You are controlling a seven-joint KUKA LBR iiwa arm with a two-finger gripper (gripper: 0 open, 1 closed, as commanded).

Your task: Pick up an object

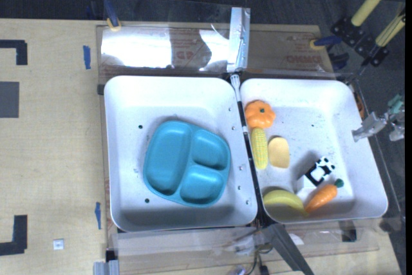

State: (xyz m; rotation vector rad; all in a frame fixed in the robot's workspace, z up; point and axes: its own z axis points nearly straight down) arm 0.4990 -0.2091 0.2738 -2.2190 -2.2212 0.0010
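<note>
Two shallow white plastic bins side by side on the counter. Small orange toy pumpkin (pixel 260 114) at the right bin's (pixel 335 92) inner wall. Just below the pumpkin, a yellow toy corn cob (pixel 259 147); farther below and right of the pumpkin, an orange toy carrot (pixel 321 197). Left of the pumpkin, in the left bin (pixel 122 138), a blue divided plastic plate (pixel 186 162)

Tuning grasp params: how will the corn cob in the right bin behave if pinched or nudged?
The corn cob looks like rigid toy plastic, probably light. Its rounded long shape may roll sideways if nudged. It lies against the bin's left wall, touching the orange pumpkin, so finger room looks tight.
</note>
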